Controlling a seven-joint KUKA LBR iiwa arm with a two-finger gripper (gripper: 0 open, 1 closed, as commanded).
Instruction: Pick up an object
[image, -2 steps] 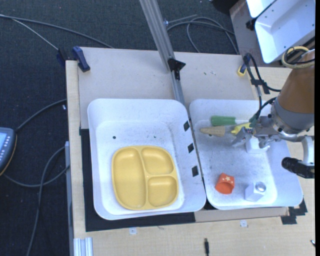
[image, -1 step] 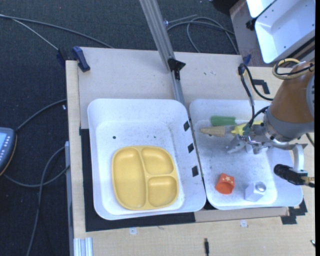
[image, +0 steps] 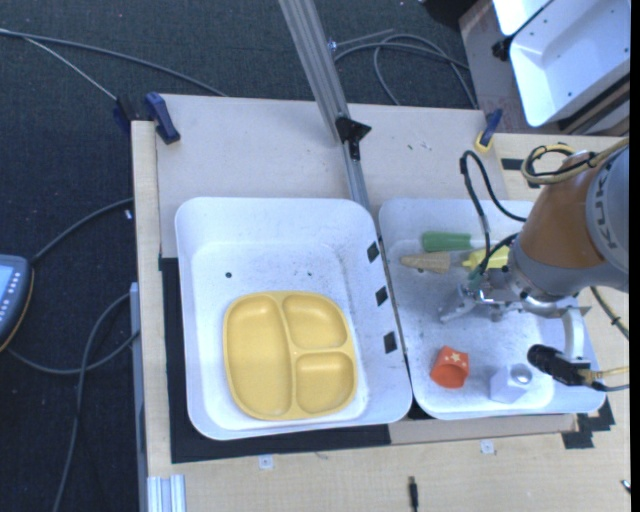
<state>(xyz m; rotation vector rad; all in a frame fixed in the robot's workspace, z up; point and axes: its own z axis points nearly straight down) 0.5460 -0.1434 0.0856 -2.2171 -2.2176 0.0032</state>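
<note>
just left of the jaws (image: 462, 306), a tan object (image: 425, 263) lies apart.

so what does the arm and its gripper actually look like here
The arm is grey with a broad orange band above the wrist. Black and yellow cables loop along it. The gripper is a small metallic two-finger unit below the wrist.

The yellow divided tray (image: 290, 353) looks like smooth, matt plastic. Both white bins (image: 270, 240) appear speckled and dull. The bench (image: 250, 140) looks like pale wood.
</note>
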